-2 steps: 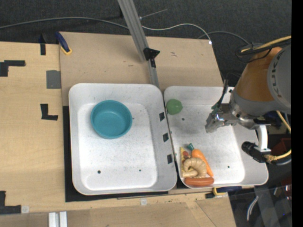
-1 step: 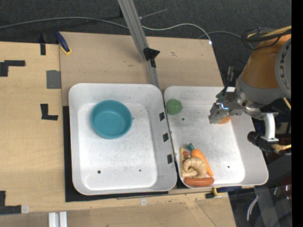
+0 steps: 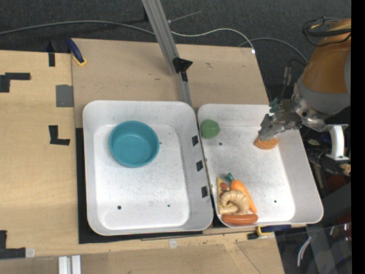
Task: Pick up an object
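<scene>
the pick looked barely begun: nothing was lifted, and from this one slanted view the grasp itself could not be judged done. well toward the camera from the claw, in the near corner of the right bin (image 3: 296, 210), lay a heap of toy food (image 3: 236, 201), with a carrot, a pale knobbly piece and a sausage-like piece pressed together, all untouched.

the claw (image 3: 268, 131) was down at the far right part of that same bin, directly over the orange object (image 3: 266, 144), which lay flat on the bin floor. the claw's tip seemed to meet or nearly meet the object's upper edge, but whether it was spread, pressed together or pinching anything could not be told; the tip was a dark blur. what was left, by my reading: secure a hold on the orange piece, then raise it clear of the bin.

the orange object looked small, low and rounded, a flat disc or slice, partly hidden under the claw, so a shallow thing to catch.

to the claw's left, well apart near the bin's far left corner, sat a green ball (image 3: 210, 128). further left again, in the left bin (image 3: 97, 210), stood a blue bowl (image 3: 134, 144), upright. behind the claw the arm (image 3: 328, 67) rose away to the right
</scene>
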`<state>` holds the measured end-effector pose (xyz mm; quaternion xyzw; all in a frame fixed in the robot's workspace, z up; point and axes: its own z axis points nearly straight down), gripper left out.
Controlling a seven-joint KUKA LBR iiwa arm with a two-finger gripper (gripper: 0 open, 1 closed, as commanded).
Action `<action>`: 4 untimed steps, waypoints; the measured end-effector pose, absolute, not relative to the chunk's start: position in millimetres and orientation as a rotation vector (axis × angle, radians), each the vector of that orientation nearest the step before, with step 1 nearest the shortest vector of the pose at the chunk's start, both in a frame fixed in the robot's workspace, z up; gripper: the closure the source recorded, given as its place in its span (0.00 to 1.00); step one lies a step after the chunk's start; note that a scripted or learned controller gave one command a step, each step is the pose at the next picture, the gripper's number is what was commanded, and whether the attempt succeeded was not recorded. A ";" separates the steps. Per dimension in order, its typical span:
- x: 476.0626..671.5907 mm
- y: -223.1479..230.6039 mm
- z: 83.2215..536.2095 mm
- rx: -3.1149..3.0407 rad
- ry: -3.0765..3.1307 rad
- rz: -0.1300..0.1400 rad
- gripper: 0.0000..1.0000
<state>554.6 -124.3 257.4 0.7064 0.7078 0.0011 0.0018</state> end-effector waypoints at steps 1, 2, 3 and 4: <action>562.1 -71.3 248.6 2.216 2.229 -0.001 1.00; 557.1 -17.6 231.7 2.216 2.231 -0.002 1.00; 554.8 26.2 229.1 2.217 2.230 -0.002 1.00; 545.8 87.7 221.1 2.215 2.233 -0.003 1.00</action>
